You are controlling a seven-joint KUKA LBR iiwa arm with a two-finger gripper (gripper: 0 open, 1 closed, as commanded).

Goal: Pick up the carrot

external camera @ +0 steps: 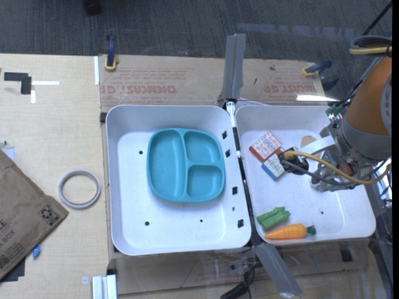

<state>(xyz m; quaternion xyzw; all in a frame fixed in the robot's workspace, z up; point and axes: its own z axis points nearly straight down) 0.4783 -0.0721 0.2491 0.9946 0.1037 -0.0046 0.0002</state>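
Carrot [288, 232] lies flat in the right bin [340, 220], near the front wall, just beside a green toy vegetable [273, 217]. We judge it a light, rigid, smooth toy; best gripped across the thick orange middle. Gripper [324, 178] hovers above the bin floor; we cannot tell whether it is open or closed. Open room rightward; the wall crowds the front.

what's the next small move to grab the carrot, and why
Probably slide the gripper toward the front of the right bin until it is over the carrot: the carrot lies by the front wall beside a green vegetable, and the gripper sits further back.
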